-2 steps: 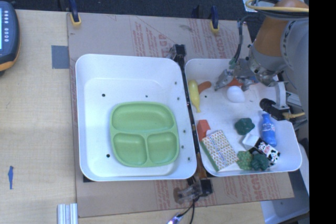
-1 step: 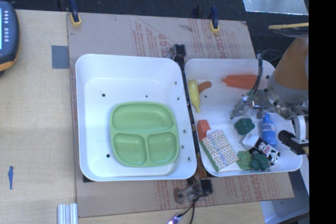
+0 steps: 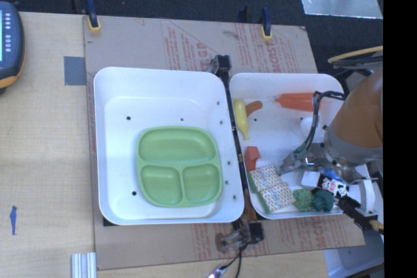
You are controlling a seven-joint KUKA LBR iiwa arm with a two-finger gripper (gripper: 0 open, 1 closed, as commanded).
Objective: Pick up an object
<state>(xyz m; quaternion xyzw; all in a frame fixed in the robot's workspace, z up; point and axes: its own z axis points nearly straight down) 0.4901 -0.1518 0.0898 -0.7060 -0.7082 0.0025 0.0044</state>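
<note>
In the right bin point(image 3: 284, 82) lie a yellow banana point(image 3: 241, 118), a small brown sausage point(image 3: 253, 106), an orange carrot point(image 3: 296, 101), a red block point(image 3: 252, 156), a patterned packet point(image 3: 272, 187) and a green broccoli point(image 3: 303, 198) beside a dark teal piece point(image 3: 322, 201). My gripper point(image 3: 294, 163) reaches in from the right, low over the bin's middle, just above and to the right of the packet. The grey wrist and orange band point(image 3: 361, 117) hide the bin's right side. I see nothing between the fingers.
The left bin point(image 3: 111, 140) holds a green divided plate point(image 3: 179, 166). A black clip point(image 3: 222, 64) sits where the two bins meet at the back. A blue and orange device point(image 3: 10, 42) rests at the bench's far left.
</note>
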